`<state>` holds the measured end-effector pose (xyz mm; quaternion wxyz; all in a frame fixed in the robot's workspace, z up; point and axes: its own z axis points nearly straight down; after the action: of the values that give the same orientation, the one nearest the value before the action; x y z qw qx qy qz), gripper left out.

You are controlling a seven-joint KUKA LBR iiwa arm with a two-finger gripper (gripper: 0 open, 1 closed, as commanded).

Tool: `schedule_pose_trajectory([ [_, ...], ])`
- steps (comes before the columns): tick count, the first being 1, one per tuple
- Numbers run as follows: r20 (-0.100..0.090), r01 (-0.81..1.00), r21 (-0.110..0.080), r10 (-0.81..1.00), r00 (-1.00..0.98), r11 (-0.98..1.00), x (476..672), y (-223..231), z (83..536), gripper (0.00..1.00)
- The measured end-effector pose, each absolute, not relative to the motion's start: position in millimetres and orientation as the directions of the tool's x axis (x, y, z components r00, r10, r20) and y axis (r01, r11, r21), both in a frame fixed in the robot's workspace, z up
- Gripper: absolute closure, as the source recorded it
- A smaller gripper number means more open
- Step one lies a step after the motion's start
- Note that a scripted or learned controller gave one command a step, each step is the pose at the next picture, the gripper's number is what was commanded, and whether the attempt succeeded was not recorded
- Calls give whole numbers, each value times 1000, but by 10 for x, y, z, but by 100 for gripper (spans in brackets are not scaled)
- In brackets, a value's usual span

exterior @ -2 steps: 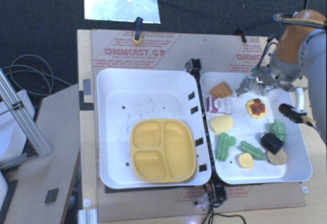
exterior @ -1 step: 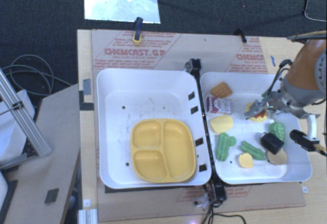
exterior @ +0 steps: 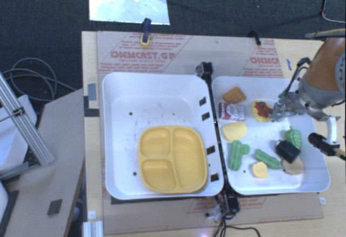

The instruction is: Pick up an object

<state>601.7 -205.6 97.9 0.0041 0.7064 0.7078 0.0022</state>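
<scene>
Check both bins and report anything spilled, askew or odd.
Nothing stands out. The yellow divided plate lies flat in the left bin, slightly turned. Toy foods lie loosely scattered in the right bin, with the gripper low by the yellow-and-red piece.

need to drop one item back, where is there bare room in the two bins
Free: the left white bin floor behind and left of the yellow three-compartment plastic tray. Crowded: the right white bin, toy foods throughout, with the gripper beside the red-and-yellow toy.

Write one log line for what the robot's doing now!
arm: right bin | gripper: beside red-yellow toy | yellow tray: left bin
</scene>
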Motion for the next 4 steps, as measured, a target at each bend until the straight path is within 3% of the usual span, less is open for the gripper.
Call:
schedule_pose_trajectory([
  [1, -2, 1000, 7, 1000, -2, 2, 6010, -2052, 966, 0],
  [2, -1, 1000, 7, 1000, -8, 8, 6529, -1846, 851, 0],
  [3, 0, 1000, -1, 1000, -1, 1, 6174, -1812, 846, 0],
  [4, 0, 1000, -2, 1000, -9, 9, 6653, -1694, 852, 0],
])
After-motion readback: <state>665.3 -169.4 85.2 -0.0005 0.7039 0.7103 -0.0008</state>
